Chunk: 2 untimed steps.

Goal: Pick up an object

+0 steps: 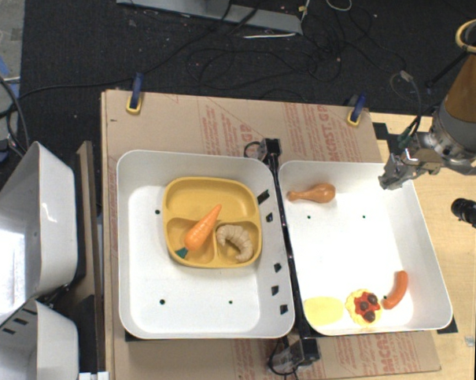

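Lemon slice [322, 309]: near front wall of right bin [425, 233], loose, reachable
Gripper [393, 179]: above bin's far corner, carrying nothing; finger spread cannot be told

Arm [469, 93] enters frame upper right, orange band above grey wrist, wrist angled down-left w/ gripper [396, 175] at frame's right side, pointing down; finger state not resolvable, nothing seen betw. them.

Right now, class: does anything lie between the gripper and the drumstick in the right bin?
Nothing visible does. The gripper hangs over the right bin's far corner, and only bare white floor separates it from the drumstick.
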{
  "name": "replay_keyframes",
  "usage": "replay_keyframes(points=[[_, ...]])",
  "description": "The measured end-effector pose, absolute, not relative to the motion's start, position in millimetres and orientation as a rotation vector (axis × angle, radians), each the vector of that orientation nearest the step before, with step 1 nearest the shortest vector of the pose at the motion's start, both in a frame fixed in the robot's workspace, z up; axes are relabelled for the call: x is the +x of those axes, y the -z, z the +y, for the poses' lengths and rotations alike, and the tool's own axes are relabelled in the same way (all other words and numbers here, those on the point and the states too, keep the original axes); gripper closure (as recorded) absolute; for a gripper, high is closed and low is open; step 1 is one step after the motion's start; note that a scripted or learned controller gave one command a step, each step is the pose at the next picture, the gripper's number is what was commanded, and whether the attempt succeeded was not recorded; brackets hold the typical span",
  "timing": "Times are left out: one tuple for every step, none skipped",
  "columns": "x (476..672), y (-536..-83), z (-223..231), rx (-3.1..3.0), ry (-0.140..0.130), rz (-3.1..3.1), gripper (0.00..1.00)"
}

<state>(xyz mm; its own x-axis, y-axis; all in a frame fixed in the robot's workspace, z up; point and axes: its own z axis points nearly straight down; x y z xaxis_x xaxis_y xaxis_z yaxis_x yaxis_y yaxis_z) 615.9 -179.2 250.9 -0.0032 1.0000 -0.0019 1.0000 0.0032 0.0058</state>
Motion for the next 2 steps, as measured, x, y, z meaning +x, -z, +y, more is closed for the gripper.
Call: replay_keyframes(points=[[602.8, -255.8, -120.0, 2.214, -0.001, 2.232, 1.00], [592.4, -242.3, -72.9, 2.215, 0.001, 2.231, 1.00]])
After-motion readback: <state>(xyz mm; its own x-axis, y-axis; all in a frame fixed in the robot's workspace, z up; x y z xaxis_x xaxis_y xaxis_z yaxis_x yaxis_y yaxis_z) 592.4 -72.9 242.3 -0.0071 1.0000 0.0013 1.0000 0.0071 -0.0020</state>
